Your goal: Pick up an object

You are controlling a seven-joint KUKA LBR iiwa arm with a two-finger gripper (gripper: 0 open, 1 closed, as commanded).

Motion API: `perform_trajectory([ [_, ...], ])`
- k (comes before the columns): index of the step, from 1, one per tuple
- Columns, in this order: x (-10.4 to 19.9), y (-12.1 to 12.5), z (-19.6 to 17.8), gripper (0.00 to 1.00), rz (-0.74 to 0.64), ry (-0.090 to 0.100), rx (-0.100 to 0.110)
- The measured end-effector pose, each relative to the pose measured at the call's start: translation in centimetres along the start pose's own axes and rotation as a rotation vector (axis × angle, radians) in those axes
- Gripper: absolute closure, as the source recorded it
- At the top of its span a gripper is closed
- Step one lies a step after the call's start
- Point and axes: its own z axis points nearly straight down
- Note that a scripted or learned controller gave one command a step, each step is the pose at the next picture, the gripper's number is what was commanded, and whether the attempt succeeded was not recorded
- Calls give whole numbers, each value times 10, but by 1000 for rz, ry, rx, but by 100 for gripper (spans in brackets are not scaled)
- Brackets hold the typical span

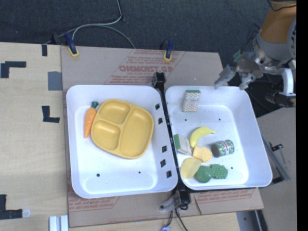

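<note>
My gripper (234, 79) hangs open above the far right corner of the right bin (240, 129), with nothing between its fingers. In that bin lie a checkered box (191, 101) near the far wall, a yellow banana (201, 134), a small green-labelled can (223, 147), a yellow corn piece (202, 153), a pale yellow piece (190, 167), green toy food (211, 173) and a small flat packet (182, 144). All of them sit well below and left of the gripper.
The left bin (82, 172) holds a yellow divided plate (122, 128) and an orange carrot (89, 121) beside it. A black divider (165, 129) runs between the bins. Clamps and a cable lie at the bench's far edge.
</note>
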Motion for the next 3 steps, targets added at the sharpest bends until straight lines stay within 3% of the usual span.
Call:
perform_trajectory([
  [1,30,-89,154,0,0,2,4],
  [2,62,-119,169,0,1,-1,-6],
  [3,62,-118,159,100,1,-1,-7],
])
